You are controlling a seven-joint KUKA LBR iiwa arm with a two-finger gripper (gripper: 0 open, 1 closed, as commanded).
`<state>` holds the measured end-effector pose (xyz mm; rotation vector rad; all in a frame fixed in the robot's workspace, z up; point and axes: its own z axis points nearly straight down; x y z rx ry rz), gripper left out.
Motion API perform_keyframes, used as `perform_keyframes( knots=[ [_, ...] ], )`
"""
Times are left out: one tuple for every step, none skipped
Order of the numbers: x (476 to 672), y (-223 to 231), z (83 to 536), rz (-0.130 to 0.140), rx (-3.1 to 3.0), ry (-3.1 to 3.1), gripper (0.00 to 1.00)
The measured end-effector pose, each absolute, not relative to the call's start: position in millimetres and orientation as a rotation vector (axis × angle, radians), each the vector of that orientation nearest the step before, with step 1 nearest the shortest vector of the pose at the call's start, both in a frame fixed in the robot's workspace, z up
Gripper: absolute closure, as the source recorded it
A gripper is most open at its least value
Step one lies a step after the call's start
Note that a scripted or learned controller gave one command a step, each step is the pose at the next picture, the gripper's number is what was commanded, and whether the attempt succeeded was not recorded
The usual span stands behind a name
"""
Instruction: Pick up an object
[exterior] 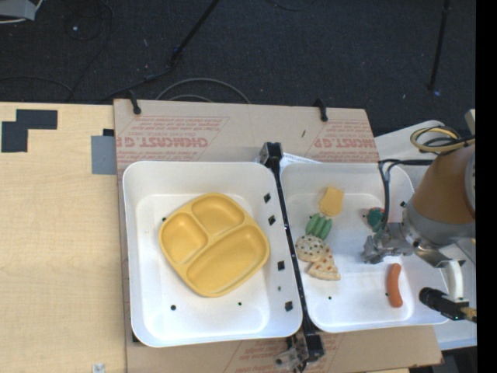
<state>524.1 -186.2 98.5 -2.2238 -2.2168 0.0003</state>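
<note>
The gripper (378, 249) hangs just left of the sausage (395, 284) in the right bin (349, 321); its finger state I cannot tell. Better to centre over the sausage, descend straight, then close.

My desk (54, 231) is pale wood on the left, with dark patches near its far edge. A sheet of printed cardboard (233, 134) lies flat on it. Two white bins sit side by side on the cardboard, left bin (147, 301) and right bin (349, 317), seemingly joined by a black strip (283, 231).
</note>
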Motion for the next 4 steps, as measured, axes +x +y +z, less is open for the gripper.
perform_keyframes(
  knots=[
    [514.4, -187, 153, -0.001, -2.226, -2.218, 1.0],
    [515.4, -188, 206, -0.002, -2.221, -2.225, 1.0],
    [523.3, -129, 205, 0.0, -2.212, -2.225, 1.0],
    [523.0, -83, 215, 0.0, -2.213, -2.224, 1.0]
  ],
)
